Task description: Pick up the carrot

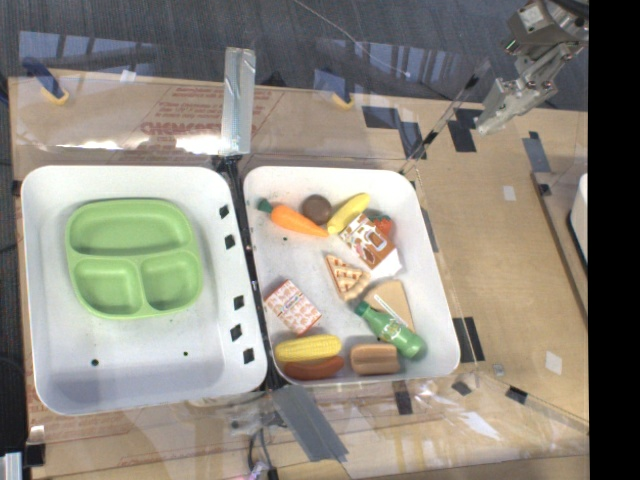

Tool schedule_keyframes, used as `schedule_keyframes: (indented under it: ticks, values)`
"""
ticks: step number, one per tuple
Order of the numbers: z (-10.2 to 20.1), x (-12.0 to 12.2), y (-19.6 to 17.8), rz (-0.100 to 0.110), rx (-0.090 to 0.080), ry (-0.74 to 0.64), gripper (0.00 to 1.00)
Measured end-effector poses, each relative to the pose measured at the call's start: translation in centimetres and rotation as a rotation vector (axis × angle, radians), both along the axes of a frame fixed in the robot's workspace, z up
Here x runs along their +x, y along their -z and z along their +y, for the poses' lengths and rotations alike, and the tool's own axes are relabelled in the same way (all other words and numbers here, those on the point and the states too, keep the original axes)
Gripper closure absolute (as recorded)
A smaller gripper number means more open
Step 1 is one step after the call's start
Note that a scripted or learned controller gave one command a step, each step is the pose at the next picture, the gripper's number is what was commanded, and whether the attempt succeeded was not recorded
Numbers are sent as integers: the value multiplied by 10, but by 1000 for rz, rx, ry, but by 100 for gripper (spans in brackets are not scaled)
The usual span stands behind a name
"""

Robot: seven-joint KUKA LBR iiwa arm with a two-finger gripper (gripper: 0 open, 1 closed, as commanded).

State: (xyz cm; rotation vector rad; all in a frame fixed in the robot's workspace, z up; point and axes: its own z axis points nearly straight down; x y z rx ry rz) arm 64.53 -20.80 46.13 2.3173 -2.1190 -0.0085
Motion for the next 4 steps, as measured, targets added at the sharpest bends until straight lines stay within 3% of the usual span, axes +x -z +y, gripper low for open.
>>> schedule_keyframes:
  ticks: [1, 2, 3, 4]
  values:
    - [3, -3, -30, -6, -1, -141, 100]
    - [5, -3, -31, -7, -1, -465, 100]
    - [7, -47, -30, -3, 3, -757, 100]
    - [3, -58, -31, -11, 0, -1156, 100]
